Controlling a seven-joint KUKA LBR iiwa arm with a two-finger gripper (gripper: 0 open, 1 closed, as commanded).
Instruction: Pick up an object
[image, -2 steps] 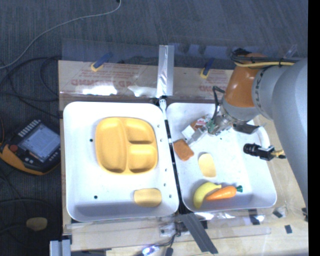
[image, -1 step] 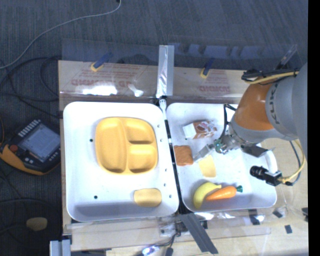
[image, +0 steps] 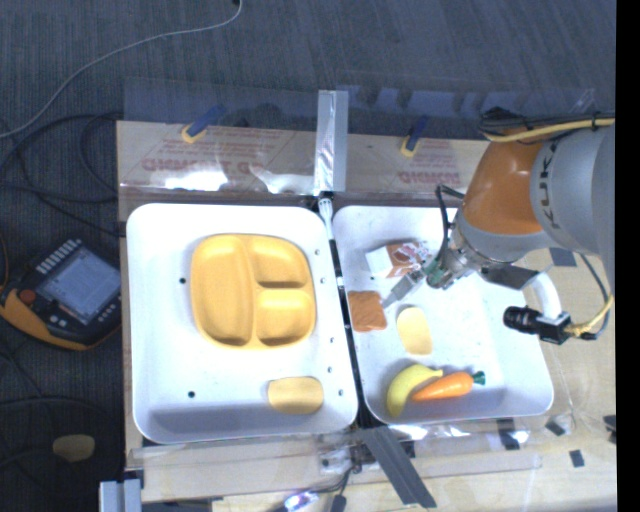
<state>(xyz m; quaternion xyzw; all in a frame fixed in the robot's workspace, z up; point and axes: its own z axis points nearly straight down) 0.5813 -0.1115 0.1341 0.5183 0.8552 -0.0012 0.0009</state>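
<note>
Hovering over the right-hand shallow white bin (image: 520, 395), the grey two-finger gripper (image: 400, 290) points down-left, its tip between a reddish-brown packet (image: 404, 257) and a flat orange-brown slab (image: 367, 311) near the centre of the frame; whether it is spread or pressed together, I cannot tell. Just below lies a pale yellow oval piece (image: 414, 331), and lower still a yellow banana (image: 408, 385) touches an orange carrot with a green top (image: 445, 385). Across in the left-hand white bin (image: 160, 330), a yellow divided plastic tray (image: 252, 290) sits above a tan oval bun (image: 295, 394).
</note>
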